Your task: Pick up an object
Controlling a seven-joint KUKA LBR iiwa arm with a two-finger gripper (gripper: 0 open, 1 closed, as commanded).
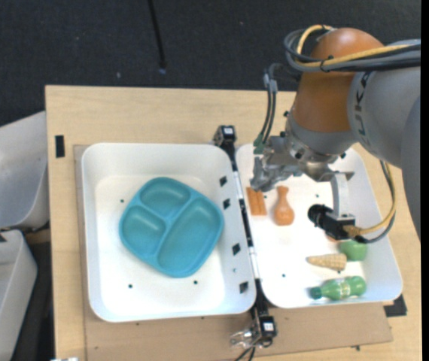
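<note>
Gripper point(263, 173) low in right bin's point(376, 201) left-rear corner, by divider wall; finger state can't tell. Orange block point(257, 201) just below it, orange bottle point(283, 206) beside. Bin centre open

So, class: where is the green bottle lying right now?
The green bottle lies in the right bin, at its near edge, just below the ice-cream cone.

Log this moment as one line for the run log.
gripper: over right bin, above orange block | orange bottle-shaped toy: lying free beside it | blue divided plate: in left bin
</note>
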